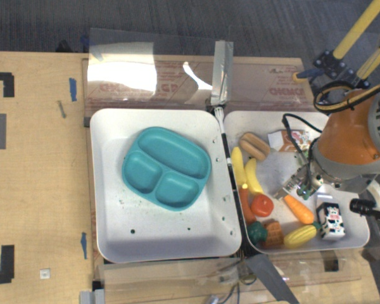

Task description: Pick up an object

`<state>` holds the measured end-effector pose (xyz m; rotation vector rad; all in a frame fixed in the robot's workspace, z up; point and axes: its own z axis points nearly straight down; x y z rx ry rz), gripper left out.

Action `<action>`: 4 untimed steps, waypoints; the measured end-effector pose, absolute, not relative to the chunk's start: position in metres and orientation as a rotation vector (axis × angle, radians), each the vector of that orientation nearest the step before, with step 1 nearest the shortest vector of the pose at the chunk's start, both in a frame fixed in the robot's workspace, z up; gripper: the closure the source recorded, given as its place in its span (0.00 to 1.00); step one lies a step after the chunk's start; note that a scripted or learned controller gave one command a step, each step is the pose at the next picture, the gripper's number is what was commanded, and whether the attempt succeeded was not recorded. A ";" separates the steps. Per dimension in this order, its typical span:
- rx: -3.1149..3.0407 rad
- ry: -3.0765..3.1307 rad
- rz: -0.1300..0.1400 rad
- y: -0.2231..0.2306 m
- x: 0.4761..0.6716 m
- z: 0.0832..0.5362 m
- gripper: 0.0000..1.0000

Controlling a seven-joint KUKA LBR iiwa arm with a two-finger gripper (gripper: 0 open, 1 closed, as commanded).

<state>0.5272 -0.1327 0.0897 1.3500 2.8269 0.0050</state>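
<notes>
Tan bench (38, 170) on grey floor bears 2 white bins, left bin (107, 233) with teal tray (166, 168), right bin (354, 238) with toy food like carrot (299, 209) just beside gripper (301, 185), grip state unclear.

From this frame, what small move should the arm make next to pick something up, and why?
Probably a short descent toward the toy carrot. The gripper hangs over the right bin, just above that carrot, and nothing is seen between its fingers. The carrot lies a little apart from the tomato and the lemon, so it looks like the nearest target.
</notes>
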 end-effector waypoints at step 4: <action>-0.178 3.130 -0.001 -0.172 0.592 0.160 1.00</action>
